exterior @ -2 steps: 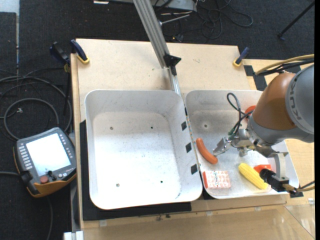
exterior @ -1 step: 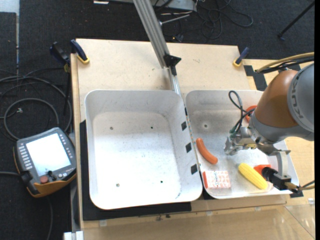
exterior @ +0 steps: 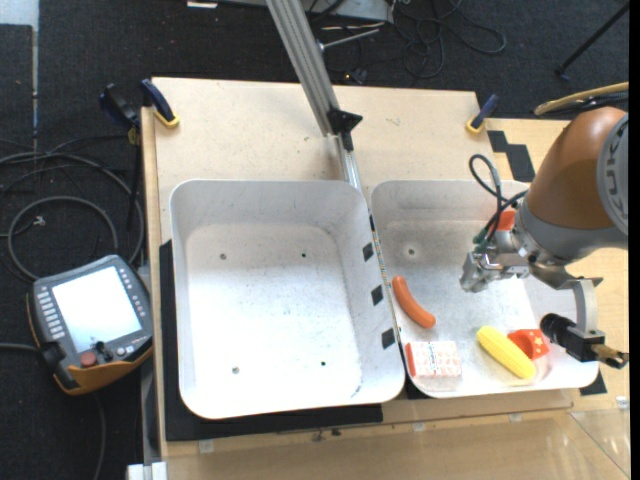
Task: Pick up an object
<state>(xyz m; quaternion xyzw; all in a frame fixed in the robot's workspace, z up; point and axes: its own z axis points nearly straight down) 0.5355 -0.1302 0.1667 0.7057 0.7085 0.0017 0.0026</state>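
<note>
Pincer (exterior: 483, 274) hovered over the right bin (exterior: 420, 203); its grip state could not be told.
Below it lay a yellow banana (exterior: 505, 352) and red piece (exterior: 531, 343); lower left, a sausage (exterior: 412, 301) and small box (exterior: 434, 360).

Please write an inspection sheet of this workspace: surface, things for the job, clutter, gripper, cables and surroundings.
Surface: a light wooden bench bears a left bin and a right bin, both white and shallow, side by side.
Job's things: all in the right bin: an orange sausage, a white and red box, a yellow corn cob and a red item touching the cob.
Clutter: nothing seen on the bench outside the bins.
Gripper: the gripper hangs over the right bin, above and right of the sausage; nothing seen between its fingers.
Cables: black cables on the floor at left; more at the top.
Surroundings: a control pendant on the floor at left; clamps at the bench corners.
</note>
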